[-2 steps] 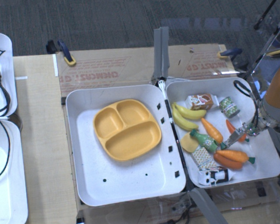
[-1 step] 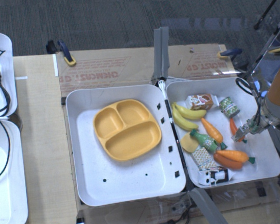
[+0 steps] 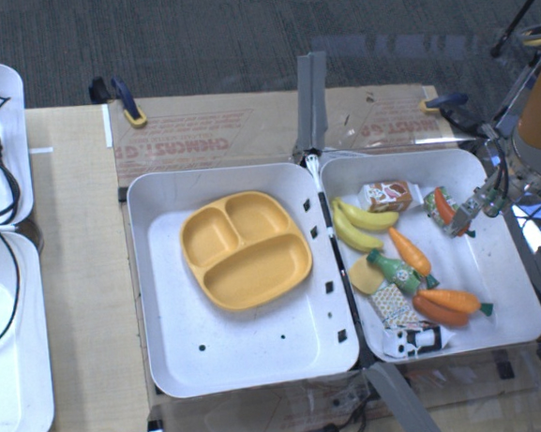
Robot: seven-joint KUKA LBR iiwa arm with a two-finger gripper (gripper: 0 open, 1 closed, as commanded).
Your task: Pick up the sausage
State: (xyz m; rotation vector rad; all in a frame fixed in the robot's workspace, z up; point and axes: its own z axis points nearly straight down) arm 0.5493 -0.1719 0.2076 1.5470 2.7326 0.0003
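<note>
**At the right bin's edge, well short of the sausage**

Over the right-hand wall of the right bin (image 3: 536,323) the gripper (image 3: 470,217) hangs low, dark and small against the white. How far open it is cannot be told at this size, and nothing can be seen in its hold. Just beside it, toward the bin's middle, lies a small red-and-green item (image 3: 440,207) that is too blurred to name. Farther in are a printed snack packet (image 3: 387,195), two bananas (image 3: 358,225), a carrot (image 3: 409,250) and a green bottle (image 3: 396,272).

What I take for the sausage (image 3: 431,313) is the darker, red-orange, round-ended piece near the bin's front wall. It lies touching a second carrot (image 3: 454,298), which sits along its far side, and a patterned packet (image 3: 393,305) sits just to its left. It is well apart from the gripper, nearer the camera and a little toward the bin's middle.

It is probably a light toy food, smooth-skinned and rounded, so it may roll or squirt out of a pinch near either end. The safer hold looks to be across its middle, closing along the short axis. The neighbouring carrot leaves little room on that side, so the two could be nudged or taken together.
</note>
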